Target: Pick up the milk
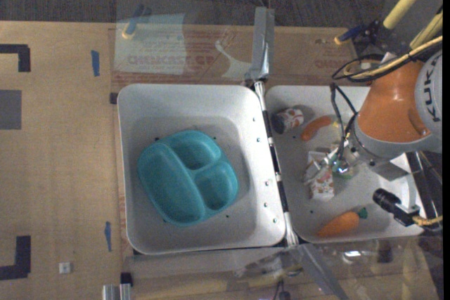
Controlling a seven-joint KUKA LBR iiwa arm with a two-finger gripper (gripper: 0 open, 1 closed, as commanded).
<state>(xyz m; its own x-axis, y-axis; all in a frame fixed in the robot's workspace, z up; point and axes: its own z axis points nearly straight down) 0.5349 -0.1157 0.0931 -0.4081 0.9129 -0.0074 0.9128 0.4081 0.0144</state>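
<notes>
The milk (pixel 322 183) is a small white carton with red print, lying in the middle of the right bin (pixel 302 221). My gripper (pixel 336 165) hangs low over the carton's upper right end, very close to it or touching it. The grey wrist and orange band (pixel 394 109) of the arm come in from the right and hide the bin's right side. A small green thing (pixel 346 171) shows right beside the gripper tip.
In the right bin a small can (pixel 288 118) lies at the top left, an orange carrot-like piece (pixel 318 126) beside it, and a carrot (pixel 341 223) near the front wall. The left bin (pixel 140 109) holds a teal divided plate (pixel 187 176).
</notes>
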